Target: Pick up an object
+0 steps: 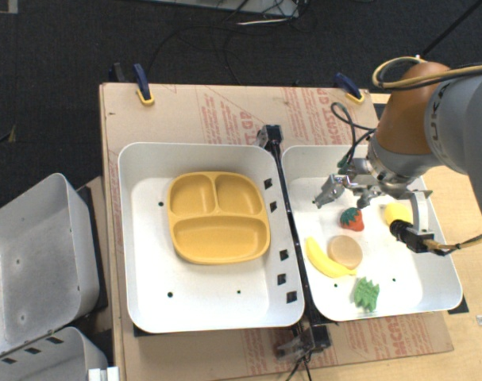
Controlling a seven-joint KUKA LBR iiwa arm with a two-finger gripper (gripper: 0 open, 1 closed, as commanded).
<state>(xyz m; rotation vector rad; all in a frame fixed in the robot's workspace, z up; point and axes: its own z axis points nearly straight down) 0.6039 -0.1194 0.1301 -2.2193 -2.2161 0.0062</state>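
A: We see the claw [345, 190] spread, holding nothing, above the strawberry [352, 219] mid right bin [439, 292].
B: We'd flag crowding; the banana [326, 262] and cookie [345, 252] near it could get bumped.

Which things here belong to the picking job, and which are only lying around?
For the job:
- end effector, above the right bin
- strawberry
- banana
- tan round piece
- green piece
- small yellow piece

Lying about:
- yellow divided plate in the left bin
- grey tub beside the bench
- cables on the floor
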